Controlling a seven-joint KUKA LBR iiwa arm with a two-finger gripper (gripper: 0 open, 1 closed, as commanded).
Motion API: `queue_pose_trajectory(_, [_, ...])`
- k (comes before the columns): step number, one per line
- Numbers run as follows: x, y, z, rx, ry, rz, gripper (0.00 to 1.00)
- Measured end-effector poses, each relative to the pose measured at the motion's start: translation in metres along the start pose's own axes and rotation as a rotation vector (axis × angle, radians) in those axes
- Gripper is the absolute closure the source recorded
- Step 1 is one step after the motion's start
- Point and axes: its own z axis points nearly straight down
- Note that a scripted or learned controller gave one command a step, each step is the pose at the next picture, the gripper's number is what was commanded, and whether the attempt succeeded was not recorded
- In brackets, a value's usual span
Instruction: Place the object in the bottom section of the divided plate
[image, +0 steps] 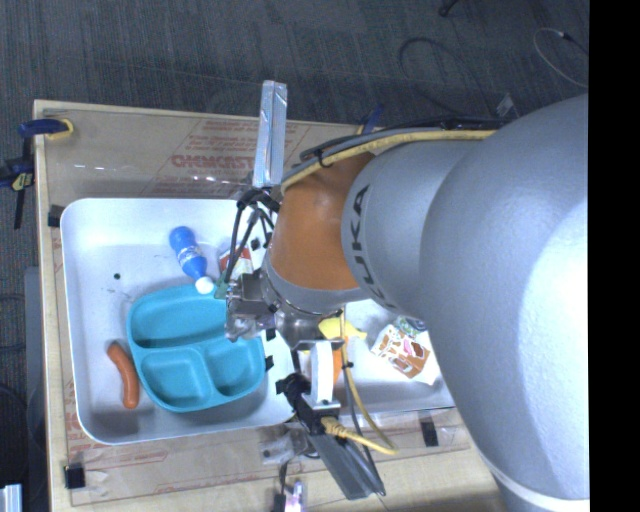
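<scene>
Glossy blue three-section plastic plate (190, 350) in left white bin (85, 300). Orange sausage-shaped object (126, 375) on bin floor just left of plate. Blue bottle (188, 252) above plate. Gripper (238, 318) at plate's right rim; grip state indiscernible.

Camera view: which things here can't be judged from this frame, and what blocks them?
- Gripper: finger state hidden by the arm's own wrist.
- Divided plate: right edge covered by the wrist.
- Right bin: mostly hidden under the arm; a printed packet shows partly.
- Blue bottle: label too small to read.
</scene>
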Motion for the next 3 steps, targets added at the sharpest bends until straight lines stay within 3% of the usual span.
queue_pose_trajectory(1, [-0.025,0.028,0.022,-0.002,-0.001,-0.006,1.0])
queue_pose_trajectory(2, [0.039,-0.001,-0.012,-0.004,0.0,-0.06,1.0])
queue_pose_trajectory(3, [0.007,-0.001,-0.008,-0.001,0.0,0.156,1.0])
